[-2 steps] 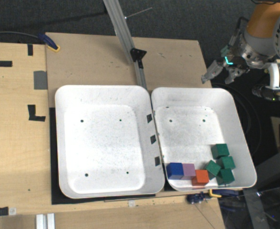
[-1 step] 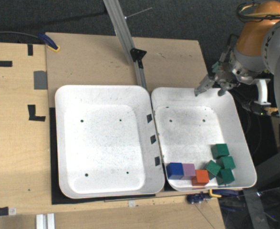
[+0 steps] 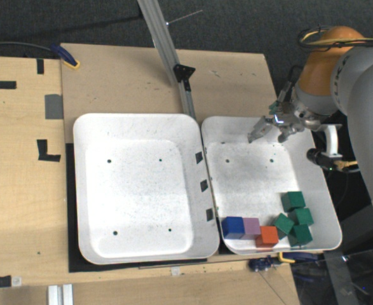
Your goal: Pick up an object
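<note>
Two shallow white bins sit side by side on the wooden bench point(image 3: 129, 75), the left bin point(image 3: 84, 170) wide and bare inside, the right bin point(image 3: 250, 170) narrower and touching it along a shared edge. All the small things lie bunched along the near edge of the right bin: a blue block point(image 3: 233, 226) at the near left corner, a pale purple block point(image 3: 251, 226) touching its right side, an orange block point(image 3: 268, 236) just beside that, and then a cluster of green blocks point(image 3: 295, 218) (four of them, as far as can be made out) packed toward the near right corner, the farthest one lying a little up the right wall. The arm point(image 3: 339, 75) comes in from the right side, its orange band above the wrist, and the gripper point(image 3: 270, 132) hangs over the far edge of the right bin, well apart from the blocks. Its two fingers are spread apart, pointing down toward the bin floor, and nothing lies between them. A grey metal pole point(image 3: 164, 43) slants across the far side of the bench toward the gap between the bins, and a blue and yellow clamp point(image 3: 67, 56) sits at the bench's far left edge.
</note>
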Tool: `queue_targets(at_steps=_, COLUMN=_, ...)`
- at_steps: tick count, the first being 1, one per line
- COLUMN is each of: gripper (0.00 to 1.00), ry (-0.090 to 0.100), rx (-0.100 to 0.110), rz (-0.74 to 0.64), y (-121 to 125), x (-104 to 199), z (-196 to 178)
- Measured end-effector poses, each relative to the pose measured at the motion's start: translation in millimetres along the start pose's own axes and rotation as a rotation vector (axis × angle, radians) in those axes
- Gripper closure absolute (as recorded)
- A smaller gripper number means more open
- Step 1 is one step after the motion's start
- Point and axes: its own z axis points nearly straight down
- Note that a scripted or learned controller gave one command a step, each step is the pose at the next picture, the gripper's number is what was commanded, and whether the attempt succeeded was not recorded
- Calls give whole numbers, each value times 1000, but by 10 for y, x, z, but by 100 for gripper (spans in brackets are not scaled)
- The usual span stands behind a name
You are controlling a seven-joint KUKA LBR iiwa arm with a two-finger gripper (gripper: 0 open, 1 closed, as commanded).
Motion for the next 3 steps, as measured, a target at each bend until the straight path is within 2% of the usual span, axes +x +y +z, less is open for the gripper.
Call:
queue_targets(at_steps=1, gripper=0, ry=-1, rx=-3, rz=-1, y=-5, x=14, z=380)
queue_targets(at_steps=2, gripper=100, ry=-2, rx=-7, rz=-2, y=7, x=22, z=252)
queue_targets(at_steps=3, gripper=100, ry=-1, rx=-12, rz=0, y=8, x=113, z=-213)
